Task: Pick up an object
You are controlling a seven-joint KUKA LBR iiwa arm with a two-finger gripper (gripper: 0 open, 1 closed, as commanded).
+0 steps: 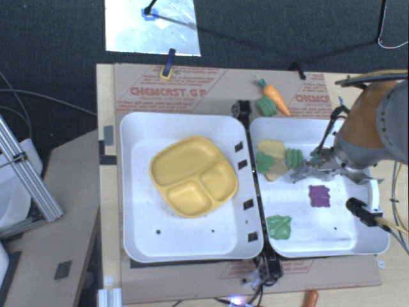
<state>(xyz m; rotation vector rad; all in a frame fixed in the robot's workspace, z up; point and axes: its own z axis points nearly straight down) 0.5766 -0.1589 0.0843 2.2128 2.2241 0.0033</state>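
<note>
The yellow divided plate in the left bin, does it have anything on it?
Empty. The yellow divided plate lies flat in the left bin, and all three compartments show only bare yellow surface.

Dark carpet (pixel 51 31) around a pale wooden bench (pixel 105 171). Brown printed cardboard (pixel 192 88) across the bench top. At 12 o'clock, a shiny metal sheet (pixel 152 18) flat on the carpet. At 9 o'clock, grey cables (pixel 38 101) across the carpet and a slanted aluminium rail (pixel 29 171). At 1 o'clock, a thin white cable (pixel 383 18).
</note>
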